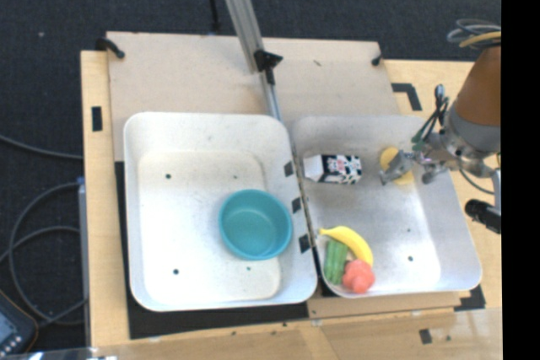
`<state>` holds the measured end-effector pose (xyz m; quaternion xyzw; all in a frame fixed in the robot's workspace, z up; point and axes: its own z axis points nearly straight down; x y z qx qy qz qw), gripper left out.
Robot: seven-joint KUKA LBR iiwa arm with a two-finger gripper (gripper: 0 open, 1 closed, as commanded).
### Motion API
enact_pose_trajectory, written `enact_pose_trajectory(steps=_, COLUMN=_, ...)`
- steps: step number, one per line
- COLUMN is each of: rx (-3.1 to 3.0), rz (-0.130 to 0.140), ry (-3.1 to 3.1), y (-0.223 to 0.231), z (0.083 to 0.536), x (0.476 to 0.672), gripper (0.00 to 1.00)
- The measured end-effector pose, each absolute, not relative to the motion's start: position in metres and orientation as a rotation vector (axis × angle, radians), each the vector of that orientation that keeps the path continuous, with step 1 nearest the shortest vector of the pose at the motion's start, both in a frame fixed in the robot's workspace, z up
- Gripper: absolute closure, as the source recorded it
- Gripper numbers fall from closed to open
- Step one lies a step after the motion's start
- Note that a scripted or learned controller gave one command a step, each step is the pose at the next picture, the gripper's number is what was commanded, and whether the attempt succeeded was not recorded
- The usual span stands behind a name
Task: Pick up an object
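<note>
My gripper point(411, 170) hangs over the far right part of the right bin point(439, 265), its grey fingers spread apart. A small yellow object point(390, 158) lies just under and left of the fingers; I cannot tell whether they touch it. A black-and-white milk carton point(335, 168) lies on its side to the left of that. In the bin's near left corner a banana point(349, 241), a green vegetable point(336, 260) and a red fruit point(359, 276) lie together.
The left bin point(169, 156) holds a blue bowl point(255, 223) near its right side. A metal pole point(240, 0) slants up from the bench behind the bins. The arm's orange band point(481, 93) is at the right edge.
</note>
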<state>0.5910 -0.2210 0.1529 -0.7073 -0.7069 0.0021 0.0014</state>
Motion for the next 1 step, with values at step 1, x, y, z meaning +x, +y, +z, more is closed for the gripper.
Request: enact_pose_trajectory(steps=1, rx=-2.222, rz=0.006, ry=-2.218, y=-0.222, z=0.1, x=0.5898, gripper=0.0)
